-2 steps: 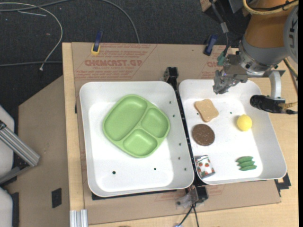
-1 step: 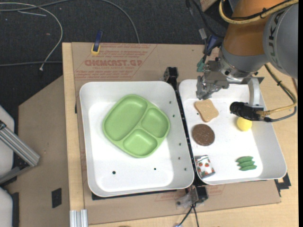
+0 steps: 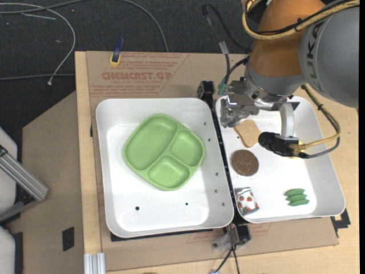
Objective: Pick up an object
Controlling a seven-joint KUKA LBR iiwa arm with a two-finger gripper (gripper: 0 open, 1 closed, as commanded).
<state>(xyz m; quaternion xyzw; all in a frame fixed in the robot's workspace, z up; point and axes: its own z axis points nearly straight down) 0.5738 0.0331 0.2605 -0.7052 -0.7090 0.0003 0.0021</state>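
The tool (image 3: 234, 114) sat low at the far left corner of the right-hand bin (image 3: 325, 153), its metal parts bunched under the grey and orange wrist, and from this angle there was no telling how it was set. Just at its four o'clock lay the tan toast-shaped piece (image 3: 248, 132), touching or nearly touching the tool's lower edge, though nothing showed it gripped. Out from there, at five o'clock, the round brown cookie-like disc (image 3: 244, 162) lay flat on the white floor, near the toast but apart from it. Farther toward six o'clock a small white-and-red packet (image 3: 246, 200) rested against the bin's near-left wall, and well off toward four o'clock sat the green pea pod (image 3: 297, 197), alone near the front rim. In the left bin (image 3: 114, 153), at nine o'clock, a green divided plate (image 3: 164, 151) lay by itself. The likely target was the toast, and a good pick there seemed to call for centring over the piece, keeping off the divider wall, straddling its narrow width squarely and closing before lifting straight up.
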